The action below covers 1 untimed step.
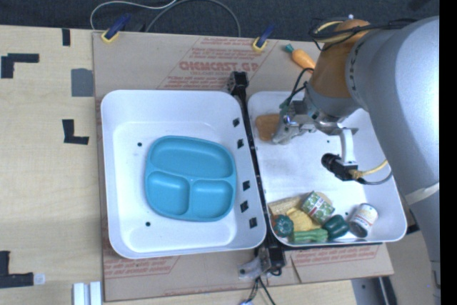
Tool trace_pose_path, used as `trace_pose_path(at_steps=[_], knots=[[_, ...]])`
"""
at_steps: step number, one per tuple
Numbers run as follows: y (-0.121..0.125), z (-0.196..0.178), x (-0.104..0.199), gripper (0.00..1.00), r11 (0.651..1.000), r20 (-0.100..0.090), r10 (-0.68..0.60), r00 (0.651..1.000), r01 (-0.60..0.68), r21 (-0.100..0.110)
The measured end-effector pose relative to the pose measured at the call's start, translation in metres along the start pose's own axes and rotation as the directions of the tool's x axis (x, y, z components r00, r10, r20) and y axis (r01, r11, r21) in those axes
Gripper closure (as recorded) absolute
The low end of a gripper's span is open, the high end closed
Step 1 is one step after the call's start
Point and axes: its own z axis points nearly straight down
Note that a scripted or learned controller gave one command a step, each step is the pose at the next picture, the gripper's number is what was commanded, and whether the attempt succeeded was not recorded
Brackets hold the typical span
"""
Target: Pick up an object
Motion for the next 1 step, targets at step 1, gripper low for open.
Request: trace_pose_path(at_steps=[1], knots=[[-0.0001,-0.001,0.0007,0.0,1.0,0.0,0.0,1.0,0.0,-0.003]])
